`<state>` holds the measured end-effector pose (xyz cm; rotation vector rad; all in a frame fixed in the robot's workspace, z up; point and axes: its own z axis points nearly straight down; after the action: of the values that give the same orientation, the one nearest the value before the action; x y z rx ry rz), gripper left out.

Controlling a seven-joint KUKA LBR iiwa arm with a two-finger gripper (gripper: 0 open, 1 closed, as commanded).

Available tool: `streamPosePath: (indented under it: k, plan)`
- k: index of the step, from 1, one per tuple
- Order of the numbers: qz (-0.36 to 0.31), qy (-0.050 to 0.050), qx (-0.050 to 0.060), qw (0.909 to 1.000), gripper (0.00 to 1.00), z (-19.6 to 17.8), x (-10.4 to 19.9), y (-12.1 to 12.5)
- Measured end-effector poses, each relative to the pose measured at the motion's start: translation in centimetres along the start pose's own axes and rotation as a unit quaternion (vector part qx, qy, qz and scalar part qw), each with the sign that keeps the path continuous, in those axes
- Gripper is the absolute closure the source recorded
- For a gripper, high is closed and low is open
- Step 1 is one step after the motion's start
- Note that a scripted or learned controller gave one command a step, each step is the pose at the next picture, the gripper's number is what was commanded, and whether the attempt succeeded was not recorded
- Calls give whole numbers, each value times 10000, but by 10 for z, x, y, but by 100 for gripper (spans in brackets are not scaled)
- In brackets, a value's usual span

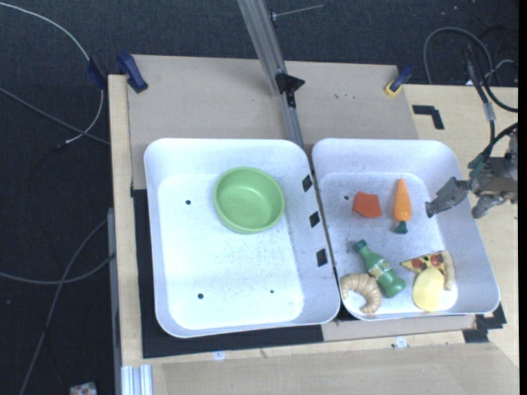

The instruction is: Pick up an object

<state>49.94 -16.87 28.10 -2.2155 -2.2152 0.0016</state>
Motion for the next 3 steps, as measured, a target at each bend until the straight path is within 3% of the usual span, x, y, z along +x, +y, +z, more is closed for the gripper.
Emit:
streamPosePath:
  k: [1, 3]
  plan:
    - [-1, 12, 43, 10000, 0, 56, 5, 9]
    - [2, 10, 24, 10000, 0, 147, 13, 13]
